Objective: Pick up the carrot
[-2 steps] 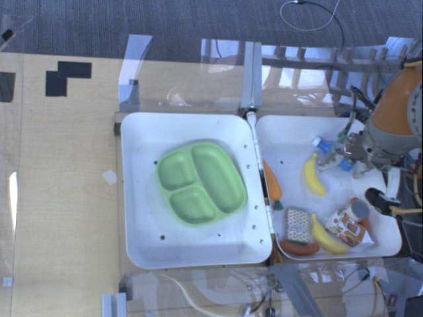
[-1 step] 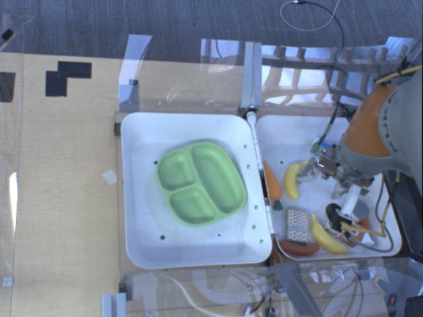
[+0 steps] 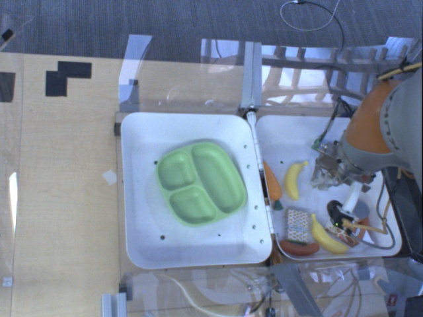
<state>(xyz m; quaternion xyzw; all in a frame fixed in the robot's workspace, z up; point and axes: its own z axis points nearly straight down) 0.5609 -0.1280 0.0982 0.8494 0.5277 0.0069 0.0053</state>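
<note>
Your target, the carrot (image 3: 271, 182), lies in the right bin (image 3: 291, 134), hard against its left wall, orange body running far to near with the green top at the near end. The gripper (image 3: 327, 176) hangs over the middle of that bin, right of the carrot and apart from it. From this slanted view you cannot tell whether it is released or clenched, and nothing is visibly held in it.

Watch the small banana (image 3: 293, 179). It sits between the gripper and the carrot, just beside the carrot, so a descent that lands a little short would likely close on the banana or shove it into the carrot.

The wall is the other hazard. With the carrot pressed against it, there looks to be little room on the left side, and a grasp across the carrot could strike the rim or ride up on it.

A tapered carrot may also squirt out if pinched near its thin end. The patterned block (image 3: 297, 223) near the green top could be nudged too.
</note>
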